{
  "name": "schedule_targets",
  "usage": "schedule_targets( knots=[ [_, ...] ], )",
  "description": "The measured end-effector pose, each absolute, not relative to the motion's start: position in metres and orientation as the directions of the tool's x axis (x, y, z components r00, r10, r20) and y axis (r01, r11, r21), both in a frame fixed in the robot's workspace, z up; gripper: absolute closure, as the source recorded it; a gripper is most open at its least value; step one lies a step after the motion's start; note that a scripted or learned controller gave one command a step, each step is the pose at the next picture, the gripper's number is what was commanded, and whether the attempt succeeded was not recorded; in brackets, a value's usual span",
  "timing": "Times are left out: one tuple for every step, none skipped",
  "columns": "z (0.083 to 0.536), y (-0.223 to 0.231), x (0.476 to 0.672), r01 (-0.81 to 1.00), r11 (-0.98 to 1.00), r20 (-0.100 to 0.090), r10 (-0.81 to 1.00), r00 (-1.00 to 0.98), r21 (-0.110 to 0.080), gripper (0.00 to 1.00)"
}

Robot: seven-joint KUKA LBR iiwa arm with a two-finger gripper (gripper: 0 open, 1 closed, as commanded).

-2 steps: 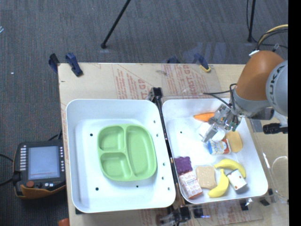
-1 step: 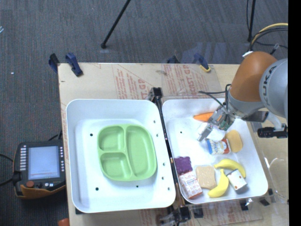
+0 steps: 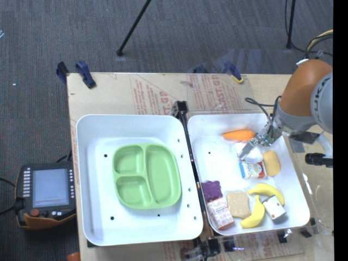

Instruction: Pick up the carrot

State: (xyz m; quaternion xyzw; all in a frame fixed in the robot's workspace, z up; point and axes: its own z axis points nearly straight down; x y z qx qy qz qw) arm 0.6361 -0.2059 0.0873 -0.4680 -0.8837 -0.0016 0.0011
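- Camera view: two white bins are seen side by side on the bench; the left bin (image 3: 87, 145) holds a green tray (image 3: 147, 175), the right bin (image 3: 209, 125) holds the food.
- The carrot (image 3: 239, 135) is found lying flat at the far side of the right bin, clear of the other items and not lifted.
- The gripper (image 3: 251, 148) is seen low in the right bin, just right of and nearer than the carrot's right end, above a small carton (image 3: 251, 169).
- Whether its fingers are spread or pressed together cannot be told; nothing is seen held between them.
- A yellow piece (image 3: 271, 163) lies right of the carton; a banana (image 3: 260, 203), a cracker (image 3: 238, 204) and a purple item (image 3: 211, 190) lie at the near side.
- Progress is judged early: the approach is made, but the carrot is not yet grasped.
- Left to do, by judgement: the gripper must be shifted left and farther over the carrot, closed on it, and raised.
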Motion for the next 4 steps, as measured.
schedule_targets(
  knots=[
    [0.087,-0.144,0.645,0.910,0.414,0.002,0.910,-0.414,0.000,0.00],
    [0.087,-0.121,0.644,0.989,0.148,0.002,0.989,-0.148,-0.004,0.00],
    [0.088,-0.176,0.645,1.000,-0.025,0.000,1.000,0.025,0.000,0.00],
    [0.086,-0.126,0.644,0.961,-0.278,0.001,0.961,0.278,-0.005,0.00]
  ],
)
